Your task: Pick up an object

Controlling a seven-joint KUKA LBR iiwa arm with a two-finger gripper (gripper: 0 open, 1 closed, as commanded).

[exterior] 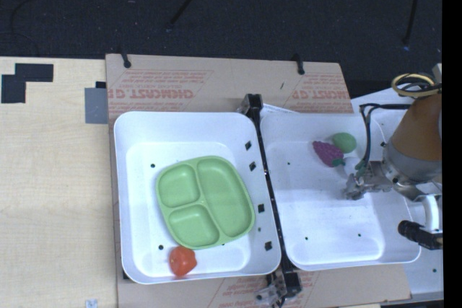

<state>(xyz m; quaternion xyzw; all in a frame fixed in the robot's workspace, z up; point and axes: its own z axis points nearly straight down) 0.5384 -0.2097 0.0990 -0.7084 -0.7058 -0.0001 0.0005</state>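
Fingers [354, 187] low in the right white bin [317, 256], can't tell their spread, nothing visibly held. Small purple grape-like toy [327, 152] and green round toy [344, 141] lie just beyond them, untouched. Pick not yet done.

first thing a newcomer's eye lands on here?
Probably the green divided plate filling the left bin, with a small red object at its near edge. Then the gripper low in the right bin, beside a purple object and a green one.
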